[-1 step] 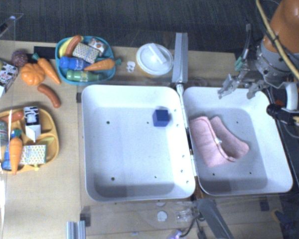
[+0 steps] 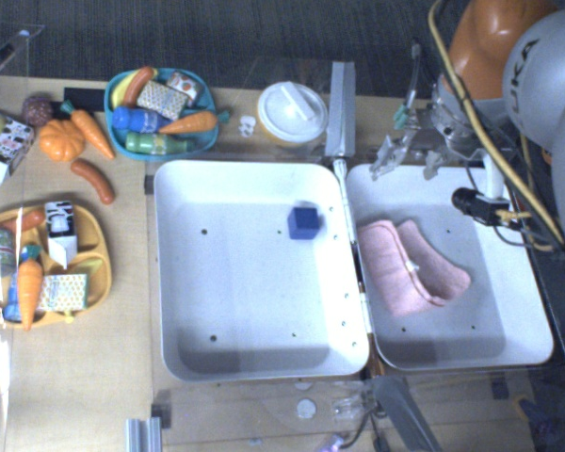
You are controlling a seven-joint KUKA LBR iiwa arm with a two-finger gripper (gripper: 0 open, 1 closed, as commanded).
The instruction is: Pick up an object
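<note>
Nearest on the desk (image 2: 122,384), left bin (image 2: 254,347): shallow, white, holding one small blue cube (image 2: 304,222) that sits toward its far right corner, apart from the walls. Right bin (image 2: 452,347), touching the left one along a shared edge: holds a pink folded cloth (image 2: 410,266) lying near the middle, slanting from upper left to lower right. At the left edge of the desk, a yellow tray (image 2: 99,252): holds an upright carrot (image 2: 28,281), a black-and-white carton (image 2: 60,234), a patterned packet (image 2: 66,292) and other small toy foods too crowded to name. Loose on the desk behind it: a red sausage (image 2: 94,181), an orange pumpkin (image 2: 60,140), a second carrot (image 2: 96,132), a dark round item (image 2: 37,111) and a cow-patterned box (image 2: 9,139). Further back, a blue bowl (image 2: 207,139): heaped with a banana, a blue bottle (image 2: 137,121), a green item (image 2: 151,143), a carrot (image 2: 188,123) and small packets. To its right, a round white-lidded container (image 2: 292,113), just beside an upright grey post (image 2: 337,111). Farthest, above the back edge of the right bin: the gripper (image 2: 407,158), its thin fingers (image 2: 386,158) spread apart and holding nothing, well apart from the cloth below. The grey arm (image 2: 546,73) with its orange band (image 2: 490,26) rises at the right.
</note>
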